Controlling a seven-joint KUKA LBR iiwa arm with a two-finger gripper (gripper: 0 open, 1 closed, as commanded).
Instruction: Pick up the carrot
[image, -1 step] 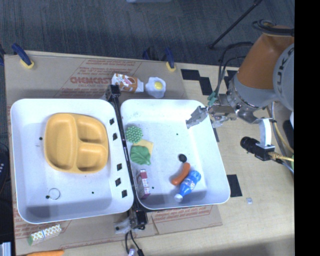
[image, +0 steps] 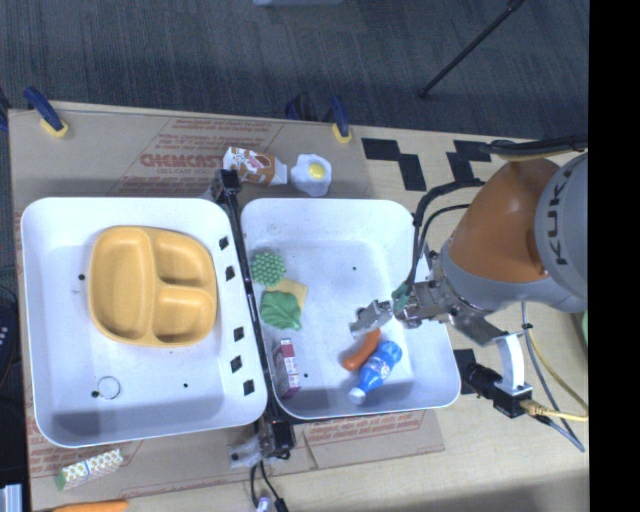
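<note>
Cardboard printed with red lettering (image: 190, 160) covers the bench under two shallow white bins set side by side. Inside the right bin (image: 330, 215), near its lower right corner, lies the carrot (image: 360, 353), orange and tilted, with its upper end pointing up to the right. A blue bottle (image: 377, 368) with a white cap lies touching it on the lower right side. Just above the carrot hangs the gripper (image: 372, 316), reaching in from the right on the grey arm with its orange band (image: 500, 235); whether its jaws are spread or closed cannot be told from here, and nothing shows between them. Farther left in the same bin sit a green leafy piece (image: 281, 310) on a yellow piece (image: 291, 292), a green bumpy ball (image: 267, 267) above them, and a small dark red packet (image: 287, 365) below. Over in the left bin (image: 50, 330), a yellow divided plate (image: 153, 285) rests.
</note>
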